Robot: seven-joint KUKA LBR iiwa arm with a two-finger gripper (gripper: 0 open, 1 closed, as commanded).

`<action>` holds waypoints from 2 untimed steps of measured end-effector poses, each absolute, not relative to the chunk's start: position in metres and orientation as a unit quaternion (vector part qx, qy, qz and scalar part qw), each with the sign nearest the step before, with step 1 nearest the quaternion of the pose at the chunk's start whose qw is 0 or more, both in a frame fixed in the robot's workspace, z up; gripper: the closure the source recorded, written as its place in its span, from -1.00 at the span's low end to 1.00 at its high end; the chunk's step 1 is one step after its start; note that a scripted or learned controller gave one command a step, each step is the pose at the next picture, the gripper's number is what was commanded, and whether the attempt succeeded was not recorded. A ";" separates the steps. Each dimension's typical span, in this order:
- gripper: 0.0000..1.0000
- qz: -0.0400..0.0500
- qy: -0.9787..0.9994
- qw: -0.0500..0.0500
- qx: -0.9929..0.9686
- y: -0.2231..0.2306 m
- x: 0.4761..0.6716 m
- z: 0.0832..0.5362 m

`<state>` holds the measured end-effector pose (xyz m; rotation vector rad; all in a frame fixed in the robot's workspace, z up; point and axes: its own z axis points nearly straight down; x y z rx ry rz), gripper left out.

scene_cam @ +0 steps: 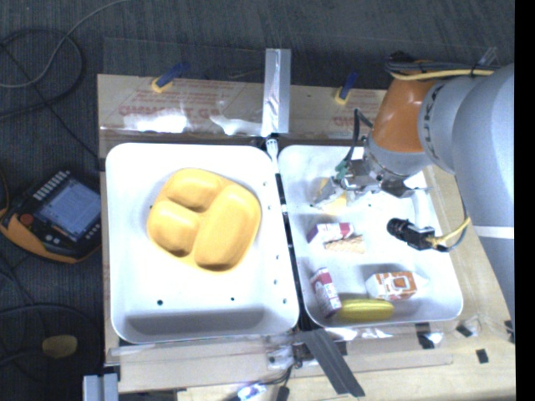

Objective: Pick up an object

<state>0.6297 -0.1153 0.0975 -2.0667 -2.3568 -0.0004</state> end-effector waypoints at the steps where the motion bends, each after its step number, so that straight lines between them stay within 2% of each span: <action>1: 1.00 0.000 -0.752 0.006 -0.659 -0.114 0.629 0.103; 2: 1.00 0.002 -0.770 0.002 -0.638 -0.078 0.669 0.181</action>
